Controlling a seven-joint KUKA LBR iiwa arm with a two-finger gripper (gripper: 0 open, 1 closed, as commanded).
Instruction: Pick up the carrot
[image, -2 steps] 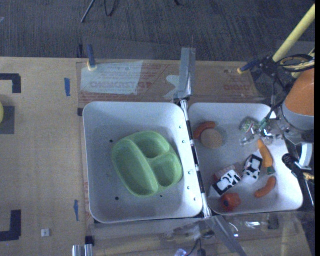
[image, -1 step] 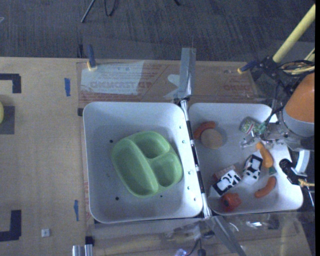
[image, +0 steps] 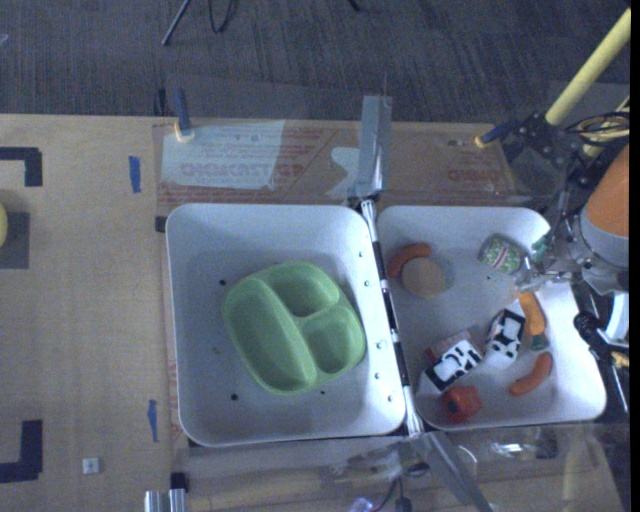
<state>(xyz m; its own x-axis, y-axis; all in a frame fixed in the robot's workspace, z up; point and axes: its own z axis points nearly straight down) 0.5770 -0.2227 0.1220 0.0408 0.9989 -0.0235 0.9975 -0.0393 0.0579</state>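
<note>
Nearest, a red toy (image: 462, 402) and sausage (image: 530, 375) in the right bin (image: 580, 405). Further back, carrot (image: 535, 314) lying beside a cow block (image: 505, 335), just below the hand (image: 550, 268). Cannot tell whether wide or narrow.

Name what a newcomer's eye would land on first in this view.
The green divided plate stands out, alone in the left bin. Next, the toy clutter in the right bin: the carrot beside a black-and-white cow, with the gripper at the carrot's upper end.
</note>
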